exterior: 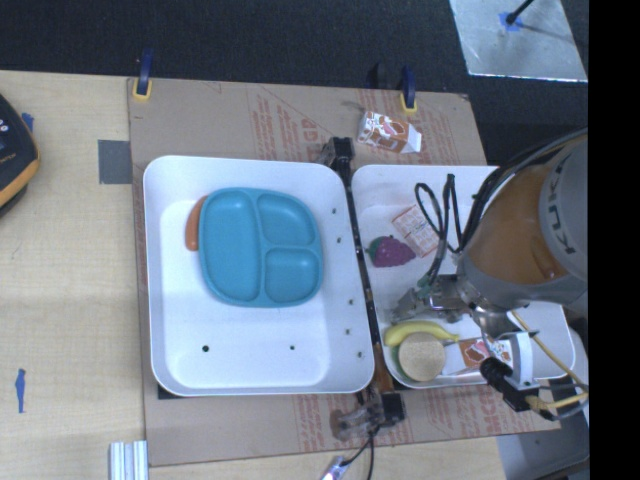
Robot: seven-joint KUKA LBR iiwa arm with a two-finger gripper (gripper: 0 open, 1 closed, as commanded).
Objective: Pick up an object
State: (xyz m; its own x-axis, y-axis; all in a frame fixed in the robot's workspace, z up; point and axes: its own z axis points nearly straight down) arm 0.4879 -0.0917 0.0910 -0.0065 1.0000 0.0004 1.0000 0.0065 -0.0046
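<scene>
The right bin (pixel 380 190) holds a purple bunch of grapes (pixel 392 251), a small pink-and-white packet (pixel 413 225), a yellow banana (pixel 415 332), a round beige piece (pixel 422 358) and a small printed carton (pixel 478 350). My gripper (pixel 432 299) hangs low over this bin, just above the banana and to the right of the grapes. The grey and orange arm (pixel 520 238) hides the bin's right half. I see nothing clearly between the gripper's tips.
The left bin (pixel 250 370) carries a blue divided plate (pixel 262 246) with an orange item (pixel 191 226) peeking out at its left edge. A snack packet (pixel 390 133) lies on the cardboard behind the bins. Black cables (pixel 438 213) loop beside the arm.
</scene>
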